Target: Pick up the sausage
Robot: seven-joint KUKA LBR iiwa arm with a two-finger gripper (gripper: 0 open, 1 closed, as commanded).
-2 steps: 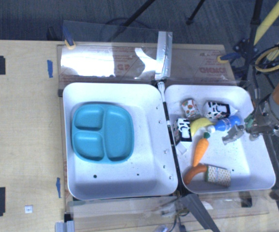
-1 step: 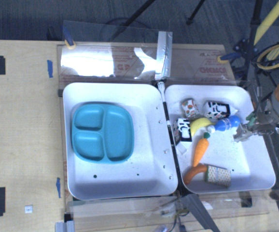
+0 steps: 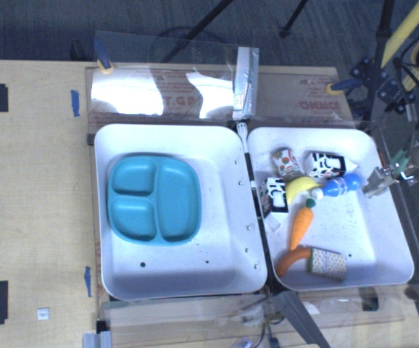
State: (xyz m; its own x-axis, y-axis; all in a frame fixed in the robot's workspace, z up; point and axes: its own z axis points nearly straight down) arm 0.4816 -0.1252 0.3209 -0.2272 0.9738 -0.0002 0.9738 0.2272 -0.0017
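The sausage [image 3: 289,260] is a short, curved orange-brown piece lying near the front left corner of the right bin [image 3: 383,256]. A patterned cup [image 3: 328,263] lies on its side touching the sausage's right end. Just behind the sausage lies an orange carrot [image 3: 301,225], green top pointing away. My gripper [image 3: 378,181] pokes in over the right bin's right rim, well behind and to the right of the sausage, with nothing seen in it.
Further back in the right bin are a yellow banana [image 3: 301,187], a blue bottle [image 3: 342,185], a small can [image 3: 285,162], a black-and-white item [image 3: 326,164] and a black-and-white carton [image 3: 276,194]. The left bin [image 3: 217,259] holds a blue divided plate [image 3: 154,199].
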